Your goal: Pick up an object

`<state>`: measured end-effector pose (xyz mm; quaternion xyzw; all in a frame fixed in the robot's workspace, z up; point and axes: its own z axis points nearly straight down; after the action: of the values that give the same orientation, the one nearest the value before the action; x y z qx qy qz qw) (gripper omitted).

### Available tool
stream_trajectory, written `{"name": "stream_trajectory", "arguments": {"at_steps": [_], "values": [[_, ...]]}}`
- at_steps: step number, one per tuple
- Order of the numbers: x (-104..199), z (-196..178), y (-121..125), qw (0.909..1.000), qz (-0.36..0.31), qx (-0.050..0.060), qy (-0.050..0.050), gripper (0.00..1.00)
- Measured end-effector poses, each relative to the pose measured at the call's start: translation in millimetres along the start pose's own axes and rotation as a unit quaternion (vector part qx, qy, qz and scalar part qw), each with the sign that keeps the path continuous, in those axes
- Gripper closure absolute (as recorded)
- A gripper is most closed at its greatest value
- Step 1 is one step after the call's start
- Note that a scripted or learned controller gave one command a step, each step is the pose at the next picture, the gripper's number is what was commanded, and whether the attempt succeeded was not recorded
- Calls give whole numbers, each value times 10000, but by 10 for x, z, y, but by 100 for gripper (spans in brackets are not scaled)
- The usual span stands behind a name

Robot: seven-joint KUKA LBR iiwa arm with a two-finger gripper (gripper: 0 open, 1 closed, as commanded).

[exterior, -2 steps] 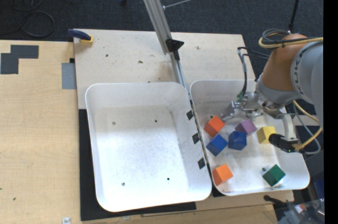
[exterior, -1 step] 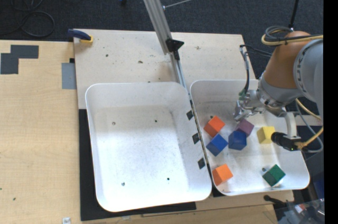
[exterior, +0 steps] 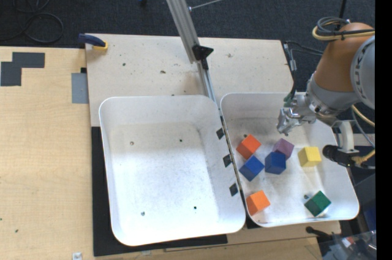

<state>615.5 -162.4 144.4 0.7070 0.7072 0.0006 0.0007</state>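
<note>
The right bin (exterior: 236, 107) holds several small cubes: an orange one (exterior: 248, 146), two blue ones (exterior: 252, 167) (exterior: 275, 162), a purple one (exterior: 283, 147), a yellow one (exterior: 310, 156), a second orange one (exterior: 258, 201) and a green one (exterior: 318, 203). My gripper (exterior: 285, 124) hangs over the back of this bin, just above and slightly behind the purple cube. Nothing shows between its tips. The arm with its orange band (exterior: 339, 65) comes in from the right.
The left bin (exterior: 122, 107) lies beside the right one, split from it by a rim with black clips (exterior: 225, 159). A slanted aluminium bar (exterior: 181, 13) rises behind the bins. A blue-and-yellow clamp (exterior: 93, 42) sits at the bench's far left corner.
</note>
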Motion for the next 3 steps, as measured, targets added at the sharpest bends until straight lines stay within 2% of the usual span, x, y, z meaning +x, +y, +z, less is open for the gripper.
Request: {"name": "stream_trajectory", "arguments": {"at_steps": [2,3], "values": [[33,-981,-14,10000,-3,-11,-5,100],[491,-948,-30,10000,-16,25,12,100]]}}
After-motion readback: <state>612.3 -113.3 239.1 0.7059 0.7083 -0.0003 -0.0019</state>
